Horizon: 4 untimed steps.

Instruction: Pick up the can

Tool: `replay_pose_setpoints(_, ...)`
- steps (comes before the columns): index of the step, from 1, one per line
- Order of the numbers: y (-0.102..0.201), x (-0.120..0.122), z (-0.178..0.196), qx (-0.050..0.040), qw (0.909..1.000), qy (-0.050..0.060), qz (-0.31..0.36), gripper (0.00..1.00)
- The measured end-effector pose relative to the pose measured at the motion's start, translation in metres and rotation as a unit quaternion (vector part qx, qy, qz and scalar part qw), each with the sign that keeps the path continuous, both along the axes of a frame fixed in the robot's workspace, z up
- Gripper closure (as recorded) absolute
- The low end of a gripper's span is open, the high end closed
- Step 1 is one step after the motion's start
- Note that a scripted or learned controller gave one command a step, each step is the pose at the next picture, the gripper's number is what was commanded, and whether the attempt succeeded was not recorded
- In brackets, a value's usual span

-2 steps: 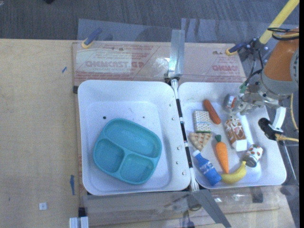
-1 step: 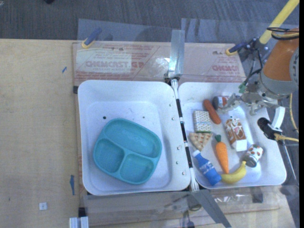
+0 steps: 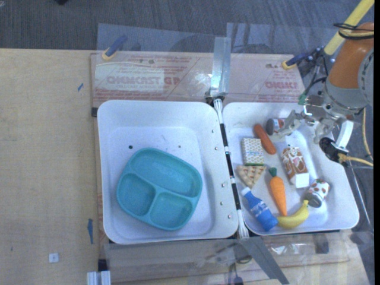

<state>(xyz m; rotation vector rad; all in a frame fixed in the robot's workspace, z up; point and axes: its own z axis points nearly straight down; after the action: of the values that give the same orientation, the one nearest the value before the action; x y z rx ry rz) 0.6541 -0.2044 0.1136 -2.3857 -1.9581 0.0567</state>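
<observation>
The can [image 3: 274, 125] is small and grey with a red end. It lies on its side near the back of the right bin [image 3: 350, 215], just behind an orange-red sausage-like piece [image 3: 265, 139]. My gripper [image 3: 291, 124] hangs low over the back of that bin, right beside the can on its right. The wrist and the orange band [image 3: 347, 64] rise behind it at the upper right. Whether the gripper touches the can is unclear from this angle.
The right bin also holds a cracker box [image 3: 252, 151], a pizza slice [image 3: 250, 174], a carrot [image 3: 277, 193], a blue bottle [image 3: 259, 209], a banana [image 3: 295, 216], a brown carton [image 3: 294, 165] and a small cupcake-like toy [image 3: 317, 192]. A teal divided plate [image 3: 157, 187] lies in the left bin [image 3: 113, 123].
</observation>
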Motion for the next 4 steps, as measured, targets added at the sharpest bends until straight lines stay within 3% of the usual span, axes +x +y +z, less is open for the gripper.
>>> replay_pose_setpoints(1, -0.003, 0.000, -0.016, 0.0055, 0.9993, 0.011, -0.034, 0.00)
replay_pose_setpoints(2, -0.004, 0.000, -0.008, 0.0012, 0.9993, 0.007, -0.036, 1.00)
replay_pose_setpoints(3, 0.029, 0.013, 0.088, -0.0155, 0.9850, -0.031, -0.169, 1.00)
replay_pose_setpoints(4, 0.087, 0.012, 0.114, -0.0162, 0.9782, -0.029, -0.205, 1.00)
